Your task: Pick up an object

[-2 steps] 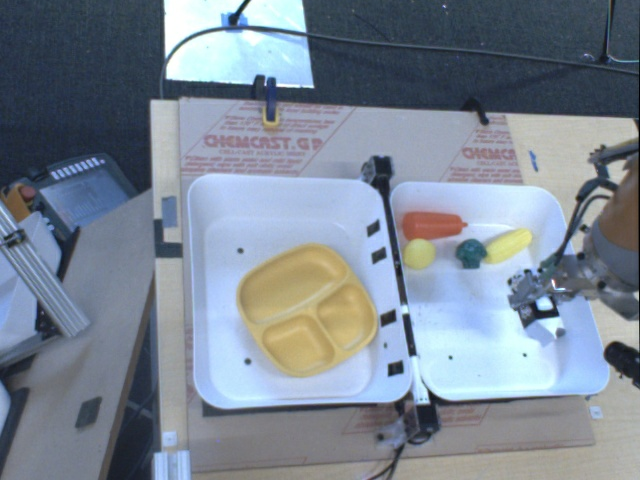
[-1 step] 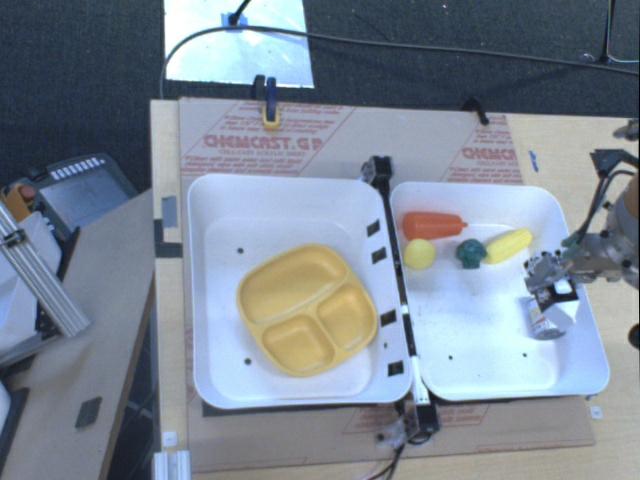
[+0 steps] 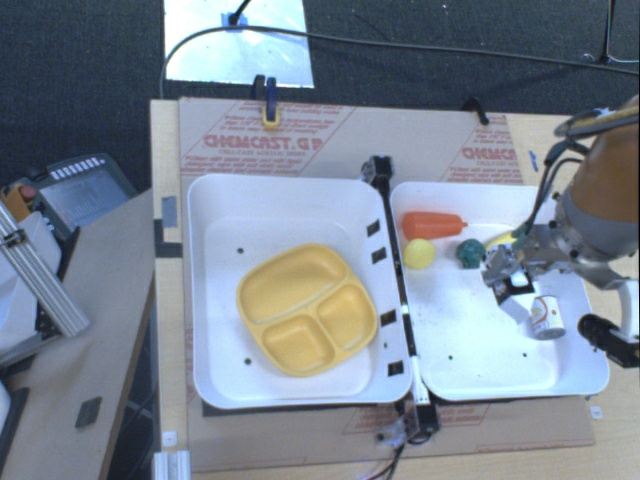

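Gripper [image 3: 512,276], grip state unclear to you, hovers over right bin [image 3: 470,373] beside can [image 3: 546,317]; left bin [image 3: 215,298] holds yellow tray [image 3: 305,308].

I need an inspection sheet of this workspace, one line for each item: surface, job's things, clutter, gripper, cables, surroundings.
Surface: left bin and right bin, shallow and white, side by side on a printed cardboard sheet.
Job's things: in the right bin, orange carrot, yellow ball, dark green object, small white can lying on its side.
Clutter: yellow divided tray in the left bin.
Gripper: gripper low over the right bin, beside the green object; nothing seen held.
Cables: black cable across the dark floor behind the bench.
Surroundings: shiny plate on the floor, yellow clamp, handheld controller at left.
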{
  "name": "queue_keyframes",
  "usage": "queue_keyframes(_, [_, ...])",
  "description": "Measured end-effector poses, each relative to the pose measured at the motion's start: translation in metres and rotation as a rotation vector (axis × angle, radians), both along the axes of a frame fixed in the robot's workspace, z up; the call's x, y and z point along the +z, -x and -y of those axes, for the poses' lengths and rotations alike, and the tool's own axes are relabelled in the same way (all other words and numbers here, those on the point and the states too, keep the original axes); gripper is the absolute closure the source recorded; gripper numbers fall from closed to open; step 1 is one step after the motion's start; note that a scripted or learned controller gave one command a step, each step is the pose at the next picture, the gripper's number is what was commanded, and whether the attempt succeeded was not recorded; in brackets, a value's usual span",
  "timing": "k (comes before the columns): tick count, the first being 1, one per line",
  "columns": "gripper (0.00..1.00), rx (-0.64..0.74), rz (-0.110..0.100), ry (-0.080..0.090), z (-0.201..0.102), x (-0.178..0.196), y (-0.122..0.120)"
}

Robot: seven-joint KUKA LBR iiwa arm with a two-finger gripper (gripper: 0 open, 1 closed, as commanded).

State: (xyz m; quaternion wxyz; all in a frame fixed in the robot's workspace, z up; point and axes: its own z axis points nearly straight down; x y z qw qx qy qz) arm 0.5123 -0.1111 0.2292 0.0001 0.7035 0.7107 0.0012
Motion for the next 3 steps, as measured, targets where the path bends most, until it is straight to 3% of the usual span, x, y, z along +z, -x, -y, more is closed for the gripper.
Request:
queue_keyframes(2, [1.0, 0.001, 0.002, -0.001, -0.111, 0.0, -0.041])
queue_keyframes(3, [1.0, 0.001, -0.001, -0.001, -0.171, -0.004, -0.046])
